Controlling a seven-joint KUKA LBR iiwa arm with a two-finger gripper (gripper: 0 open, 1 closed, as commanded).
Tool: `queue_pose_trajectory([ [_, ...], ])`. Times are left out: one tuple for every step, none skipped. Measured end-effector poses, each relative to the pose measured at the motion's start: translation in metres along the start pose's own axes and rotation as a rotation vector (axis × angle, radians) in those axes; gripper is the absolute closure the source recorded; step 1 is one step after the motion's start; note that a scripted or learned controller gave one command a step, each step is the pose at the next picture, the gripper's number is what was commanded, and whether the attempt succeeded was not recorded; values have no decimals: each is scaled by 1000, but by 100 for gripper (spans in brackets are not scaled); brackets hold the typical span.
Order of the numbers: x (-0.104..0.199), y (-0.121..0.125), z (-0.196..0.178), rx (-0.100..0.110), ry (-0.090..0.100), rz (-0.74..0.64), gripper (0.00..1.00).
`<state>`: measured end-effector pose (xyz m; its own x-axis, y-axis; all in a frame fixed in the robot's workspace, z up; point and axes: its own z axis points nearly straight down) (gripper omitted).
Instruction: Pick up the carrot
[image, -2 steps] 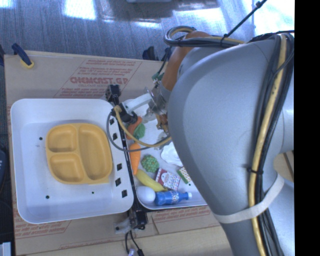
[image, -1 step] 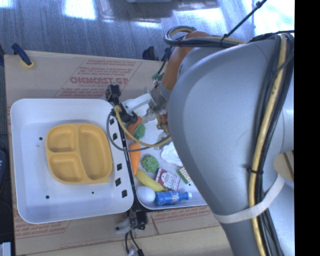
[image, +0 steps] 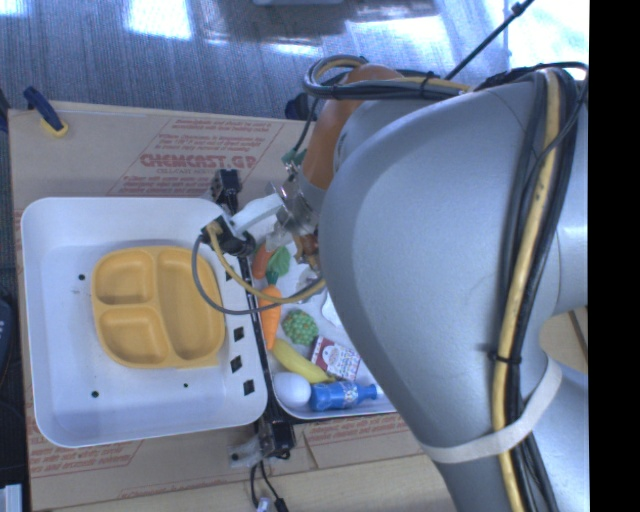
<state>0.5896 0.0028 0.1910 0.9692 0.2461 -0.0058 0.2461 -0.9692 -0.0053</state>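
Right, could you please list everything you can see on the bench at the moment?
left bin: one, white, left side of the bench
right bin: one, white, beside it, mostly under the arm
divided plate: one, yellow, in the left bin
carrot: one, orange, right bin, by its left wall
red and green piece: one, above the carrot, kind unclear
green item: one, right of the carrot, kind unclear
banana: one, yellow, below the carrot
packet: one, red and white, right of the banana
egg: one, white, near corner
bottle: one, blue, beside the egg
cardboard: brown, under both bins
arm: one, grey with orange band, over the right bin
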Motion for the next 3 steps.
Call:
queue_pose_trajectory([
  [-45, 37, 0, -1, 0, 43, 0],
  [-45, 35, -9, 5, -5, 34, 100],
  [-70, 50, -102, -2, 2, 12, 100],
])
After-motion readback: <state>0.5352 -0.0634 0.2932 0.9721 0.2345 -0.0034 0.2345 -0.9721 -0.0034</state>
